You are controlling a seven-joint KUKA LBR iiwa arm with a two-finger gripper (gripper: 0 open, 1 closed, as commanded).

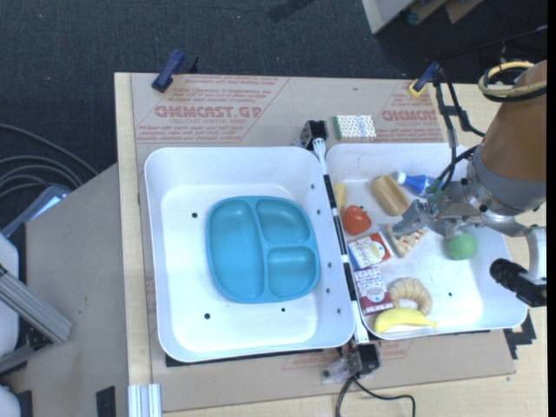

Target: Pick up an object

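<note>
The right bin (499, 313) holds several toy foods: a tan bread roll (388, 195), a red tomato (355, 221), a green ball (461, 247), a croissant (411, 292), a banana (404, 321), a blue item (416, 182) and two printed packets (368, 251) (370, 286). My gripper (415, 221) is low over the middle of this bin, just above a pale ridged piece (404, 242) and right of the tomato. Nothing shows as lifted from the bin floor.
The left bin (174, 233) holds a blue divided plate (262, 248). A small patterned box (354, 127) lies on the bench behind the bins. The arm's wide body (517, 146) covers the right bin's far right corner. Clamps sit between the bins at front and back.
</note>
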